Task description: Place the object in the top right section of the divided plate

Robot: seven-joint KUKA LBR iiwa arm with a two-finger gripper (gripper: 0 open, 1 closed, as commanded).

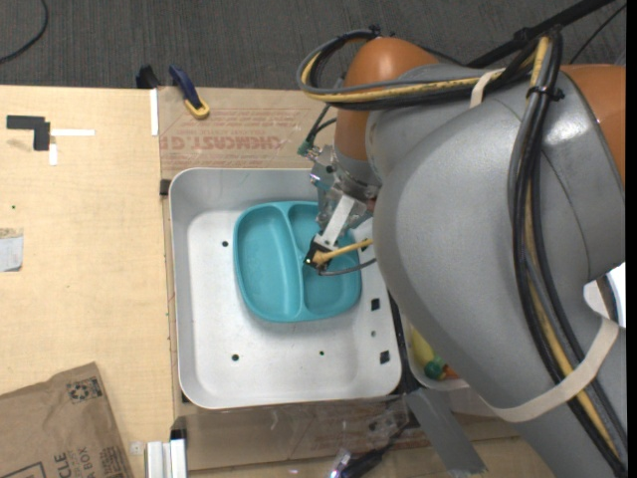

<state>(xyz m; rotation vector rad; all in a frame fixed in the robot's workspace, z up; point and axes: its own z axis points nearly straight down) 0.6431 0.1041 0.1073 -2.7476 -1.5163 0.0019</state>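
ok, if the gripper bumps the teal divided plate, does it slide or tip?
It probably slides: the teal divided plate lies flat and loose on the smooth floor of the white bin, and nothing visibly pins it. Tipping looks unlikely, since it is wide and shallow. It looks like rigid moulded plastic, so it is likely stiff and light.

divided plate (269, 267) is plain teal, no pattern. bin (199, 307) under it is white with a few small black dots. arm (478, 227) grey, orange band (383, 63) up top — cables (398, 90) black with yellow. surface (80, 227) pale tan; cardboard sheet (249, 137) brown with red lettering. floor (199, 18) dark grey. clamp (187, 93) blue with a yellow tip. box (60, 421) brown, black print.
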